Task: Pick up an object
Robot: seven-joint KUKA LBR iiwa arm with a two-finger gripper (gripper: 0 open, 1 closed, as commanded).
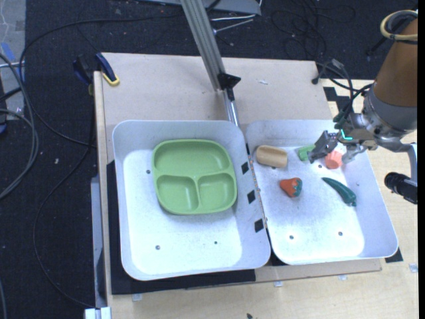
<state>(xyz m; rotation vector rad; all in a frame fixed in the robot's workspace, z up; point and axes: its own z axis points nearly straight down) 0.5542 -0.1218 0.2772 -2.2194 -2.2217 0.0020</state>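
Note:
My gripper (337,150) hangs low over the back of the right bin (372,241), its fingers spread open. A small pink-red block (334,160) lies right under it, between the fingers, resting on the bin floor. A small green piece (304,154) sits just left of the gripper. A tan bread roll (271,156) lies further left. A red-orange vegetable with a green end (290,187) sits near the bin's middle. To the right of it lies a dark green pepper (340,191).
The left bin (133,244) holds a green divided plate (195,177). A slanted metal pole (206,38) rises from the ridge between the bins. The arm's orange band (400,72) stands above the right bin's far corner.

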